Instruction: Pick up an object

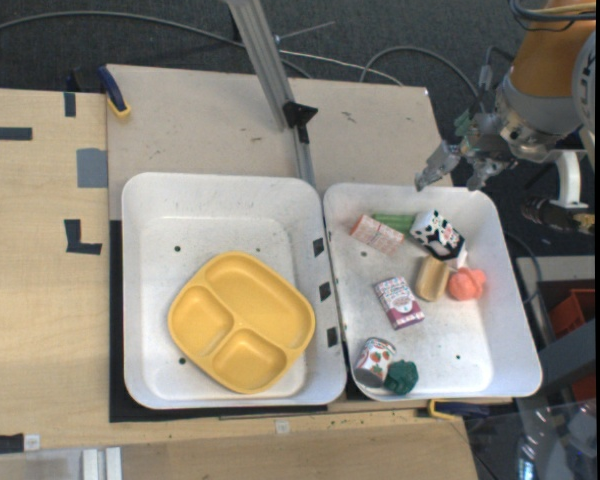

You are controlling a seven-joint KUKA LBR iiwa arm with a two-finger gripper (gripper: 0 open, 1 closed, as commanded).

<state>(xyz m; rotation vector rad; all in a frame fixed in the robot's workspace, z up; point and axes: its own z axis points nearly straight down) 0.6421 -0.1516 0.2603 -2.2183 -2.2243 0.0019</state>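
My gripper (453,171) hangs over the back edge of the right bin (500,363), its two fingers spread open with nothing between them. Below it in that bin lie a black-and-white cow toy (438,233), a green item (392,221), a pink-white packet (377,234), a tan cylinder (432,278), an orange ball-like toy (467,284), a small purple box (398,302), a round printed cup (375,360) and a dark green lump (402,376).
The left bin (145,268) holds a yellow divided plate (241,320). A slanted metal pole (270,58) stands behind the bins. Cables run across the dark floor at the back.
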